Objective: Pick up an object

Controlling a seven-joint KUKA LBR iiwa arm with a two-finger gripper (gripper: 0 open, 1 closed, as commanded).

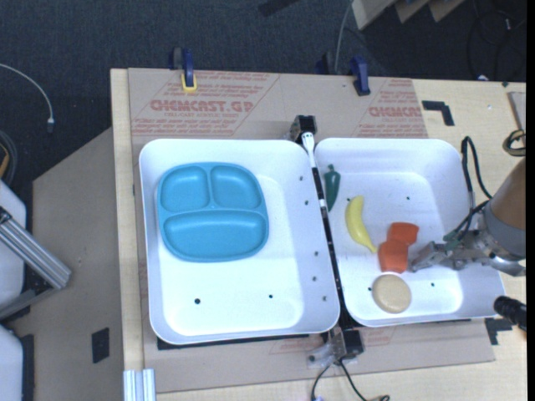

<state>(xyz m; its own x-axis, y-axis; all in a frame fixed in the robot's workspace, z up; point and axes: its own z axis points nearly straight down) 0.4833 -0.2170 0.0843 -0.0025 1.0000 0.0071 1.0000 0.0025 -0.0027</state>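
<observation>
Across the bench we see two shallow white bins side by side: the left bin carries a blue divided plate lying flat, and the right bin holds the loose pieces any pick would draw from. These pieces are gathered towards that bin's left and lower middle (probably just where they came to rest), which leaves bare floor on the side nearest the arm.

We count a small green piece hard by the wall between the bins, a yellow banana lying lengthwise just right of it, two orange-red blocks touching one another, and a round cream disc just below them.

Entering from the right, the arm has its gripper low inside the right bin, with its fingers reaching leftward towards the pile. They look slightly spread at the tips with nothing between them, though the view is small and we would not press that far.

As for the likeliest target, the lower orange-red block sits just beside the fingertips on their left, close enough that we cannot say whether they touch it. The cream disc lies near as well, below and to the left; the banana is farther left, and the green piece is well apart. We judge the approach nearly complete, with the grasp not yet made.
</observation>
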